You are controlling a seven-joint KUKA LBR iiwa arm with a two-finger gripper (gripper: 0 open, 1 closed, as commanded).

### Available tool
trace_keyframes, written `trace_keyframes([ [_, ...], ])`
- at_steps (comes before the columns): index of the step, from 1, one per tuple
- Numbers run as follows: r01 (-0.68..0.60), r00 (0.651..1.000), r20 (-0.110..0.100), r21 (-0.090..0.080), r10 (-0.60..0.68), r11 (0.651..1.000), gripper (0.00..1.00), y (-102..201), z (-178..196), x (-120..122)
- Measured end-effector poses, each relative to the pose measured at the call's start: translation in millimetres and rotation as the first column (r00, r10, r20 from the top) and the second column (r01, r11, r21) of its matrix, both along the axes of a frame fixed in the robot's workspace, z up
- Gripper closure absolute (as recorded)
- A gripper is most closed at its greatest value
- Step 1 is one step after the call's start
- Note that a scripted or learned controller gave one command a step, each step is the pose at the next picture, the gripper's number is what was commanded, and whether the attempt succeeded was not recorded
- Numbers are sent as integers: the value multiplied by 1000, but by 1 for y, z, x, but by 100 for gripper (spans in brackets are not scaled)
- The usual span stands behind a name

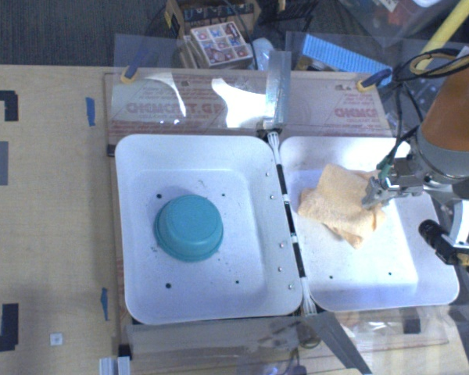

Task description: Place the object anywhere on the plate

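Observation:
A teal round plate lies in the middle of the left bin. In the right bin lies a crumpled tan cloth, left of that bin's centre. My gripper reaches in from the right and is down at the cloth's right edge, touching or just above it. The gripper body hides that edge of the cloth. The cloth rests on the bin floor.
A clear plastic wall stands along the back of both bins. A raised divider runs between the bins. The arm's grey wrist and orange band hang over the right bin's far right side. Boxes and cables lie beyond the bench.

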State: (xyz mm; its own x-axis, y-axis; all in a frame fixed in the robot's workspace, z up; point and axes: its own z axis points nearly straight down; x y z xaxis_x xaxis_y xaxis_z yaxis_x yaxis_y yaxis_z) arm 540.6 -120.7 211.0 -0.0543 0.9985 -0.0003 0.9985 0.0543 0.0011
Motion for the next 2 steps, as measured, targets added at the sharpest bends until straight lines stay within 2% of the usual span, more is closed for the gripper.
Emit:
trace_keyframes([
  [1, 0, 1000, 2, -1, 0, 1000, 100, -1, 14, 1],
  [2, -391, 920, -2, 1, 391, 920, 100, 53, 5, 7],
])
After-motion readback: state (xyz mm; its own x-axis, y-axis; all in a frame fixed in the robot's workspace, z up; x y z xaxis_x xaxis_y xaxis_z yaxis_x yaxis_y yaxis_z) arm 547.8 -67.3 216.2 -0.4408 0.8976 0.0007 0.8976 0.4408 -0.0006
